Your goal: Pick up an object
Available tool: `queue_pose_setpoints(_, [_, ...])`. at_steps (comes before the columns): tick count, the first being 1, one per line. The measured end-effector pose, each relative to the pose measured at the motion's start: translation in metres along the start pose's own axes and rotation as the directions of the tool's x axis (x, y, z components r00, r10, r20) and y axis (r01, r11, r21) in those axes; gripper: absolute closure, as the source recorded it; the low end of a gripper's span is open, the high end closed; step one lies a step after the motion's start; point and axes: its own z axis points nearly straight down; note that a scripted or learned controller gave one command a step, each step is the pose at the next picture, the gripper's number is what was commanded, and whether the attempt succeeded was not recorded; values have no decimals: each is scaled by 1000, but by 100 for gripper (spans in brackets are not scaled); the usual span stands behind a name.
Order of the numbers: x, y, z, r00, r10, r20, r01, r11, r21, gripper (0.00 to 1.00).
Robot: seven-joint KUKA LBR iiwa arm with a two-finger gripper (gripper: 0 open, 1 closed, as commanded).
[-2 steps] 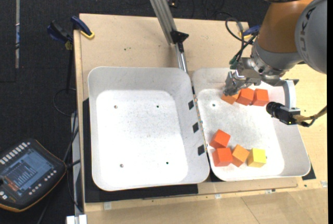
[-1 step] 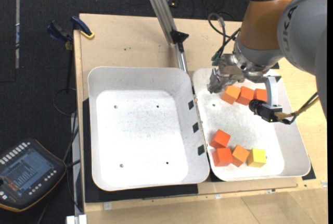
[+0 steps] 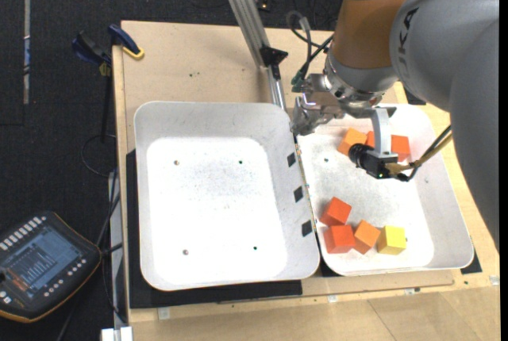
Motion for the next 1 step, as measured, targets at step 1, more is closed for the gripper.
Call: queue_pose_setpoints(1, [43, 0, 6, 1000, 2, 1, -2, 1000, 1, 100])
